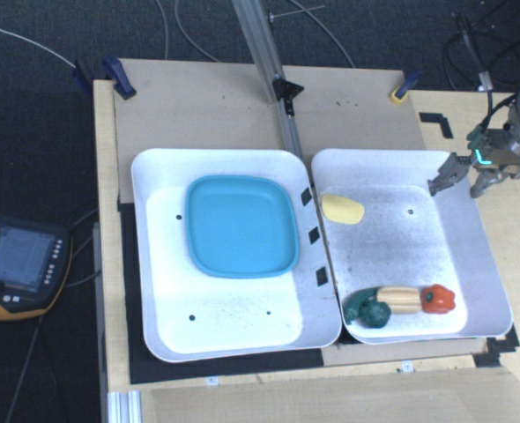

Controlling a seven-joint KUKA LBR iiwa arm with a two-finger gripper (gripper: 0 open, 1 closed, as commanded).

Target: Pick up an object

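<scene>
My pincer (467,177) hangs over the far right edge of the right bin (471,236), its two dark fingers (445,176) spread apart with nothing between them. A small teal light glows on the body just behind the fingers.

Nearest to me is the yellow piece (342,209), off to the left of my pincer and slightly nearer the camera, well apart from it, close to that bin's left wall. It is a flattish oval whose long axis runs left to right, the narrower end pointing toward me.

The other three things lie in a row along the near wall, well in front of my pincer and somewhat left. The tan roll (399,300) lies with its long axis left to right. The red piece (437,299) touches its right end, closest to my side, and the green piece (367,309) touches its left end. I cannot tell which way the red and green ones point; both look rounded.

Across the divide, in the left bin (154,236), a blue plate (241,226) lies flat, far to my left.

I can read no writing or labels on any of these things. A handheld pendant (18,267) with a screen lies on the floor far left; its display is too small to read.
</scene>
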